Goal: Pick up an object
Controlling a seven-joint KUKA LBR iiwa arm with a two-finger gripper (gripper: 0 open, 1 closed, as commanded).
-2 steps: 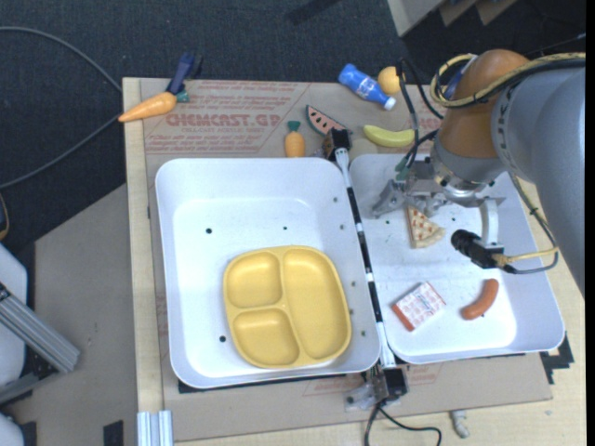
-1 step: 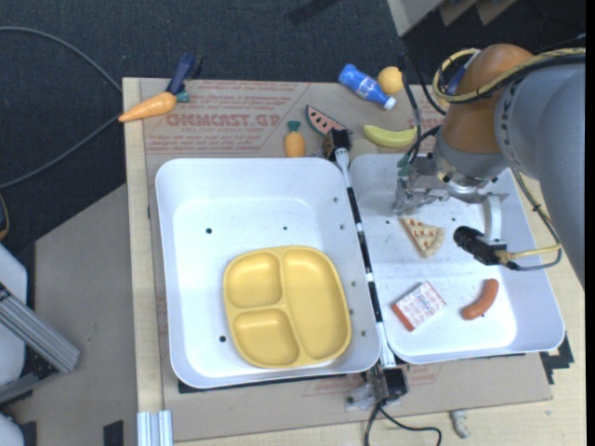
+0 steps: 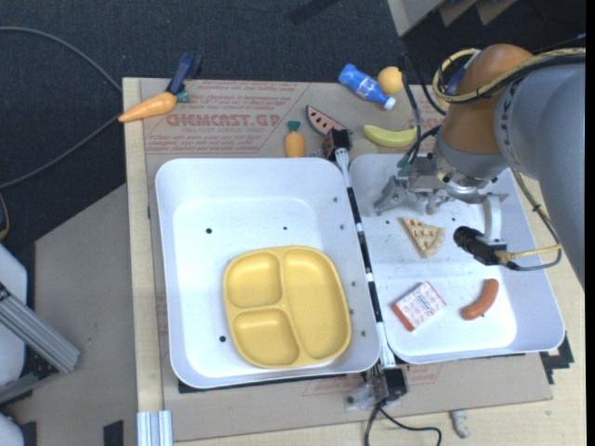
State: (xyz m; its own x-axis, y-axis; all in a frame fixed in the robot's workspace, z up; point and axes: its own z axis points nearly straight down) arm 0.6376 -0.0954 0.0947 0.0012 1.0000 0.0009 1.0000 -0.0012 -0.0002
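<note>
a wooden bench (image 3: 232,124), printed with red lettering, is being seen standing on dark carpet, with a black cable trailing across the floor at ten o'clock. two white bins are sitting side by side on it: the left bin (image 3: 186,203) is holding a yellow divided tray (image 3: 286,305), and the right bin (image 3: 530,328) is holding the loose toys. along the bench's far edge a carrot (image 3: 149,108), a watermelon slice (image 3: 322,119), a blue bottle (image 3: 364,85) and a banana (image 3: 390,137) are lying.

the gripper (image 3: 416,191) is being held low over the right bin's twelve o'clock end; whether its fingers are open or closed cannot be told. just beside it, towards five o'clock, a pizza slice (image 3: 422,235) is lying flat, its long axis running from eleven to five o'clock. a sausage (image 3: 480,299) is lying with its length from one to seven o'clock, and a red-and-white packet (image 3: 418,305) is resting at six o'clock.
</note>
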